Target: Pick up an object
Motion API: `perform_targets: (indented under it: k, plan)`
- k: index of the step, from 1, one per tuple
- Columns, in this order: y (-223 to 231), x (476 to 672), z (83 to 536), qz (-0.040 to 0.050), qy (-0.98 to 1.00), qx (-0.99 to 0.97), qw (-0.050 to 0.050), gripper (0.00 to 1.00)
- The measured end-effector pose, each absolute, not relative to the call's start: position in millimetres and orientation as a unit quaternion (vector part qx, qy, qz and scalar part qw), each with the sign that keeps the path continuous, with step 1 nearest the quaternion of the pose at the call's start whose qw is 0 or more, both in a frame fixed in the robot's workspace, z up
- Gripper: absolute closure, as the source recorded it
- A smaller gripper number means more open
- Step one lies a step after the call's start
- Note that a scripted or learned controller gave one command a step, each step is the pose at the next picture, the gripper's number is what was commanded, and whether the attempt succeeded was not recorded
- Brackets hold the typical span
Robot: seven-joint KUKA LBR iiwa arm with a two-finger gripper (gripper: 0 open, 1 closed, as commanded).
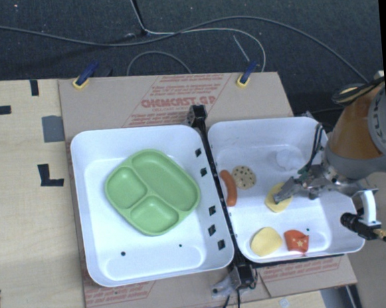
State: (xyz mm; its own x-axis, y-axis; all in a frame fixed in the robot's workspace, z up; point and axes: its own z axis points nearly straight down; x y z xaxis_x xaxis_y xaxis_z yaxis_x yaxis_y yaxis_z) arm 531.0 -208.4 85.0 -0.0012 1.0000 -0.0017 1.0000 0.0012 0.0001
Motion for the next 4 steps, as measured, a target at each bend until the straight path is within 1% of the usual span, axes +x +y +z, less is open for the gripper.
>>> perform_targets:
  k: [1, 2, 3, 4]
  plan:
    - [-208, 532.5, 97, 0.0007, 0.708, 0.706, 0.002, 1.00]
    - [-200, 539.5, 153, 0.0008, 0.708, 0.706, 0.001, 1.00]
    - [-208, 546.8, 206, 0.0008, 0.707, 0.707, 0.002, 1.00]
    - [-204, 557.4, 260, 0.0009, 0.708, 0.706, 0.002, 1.00]
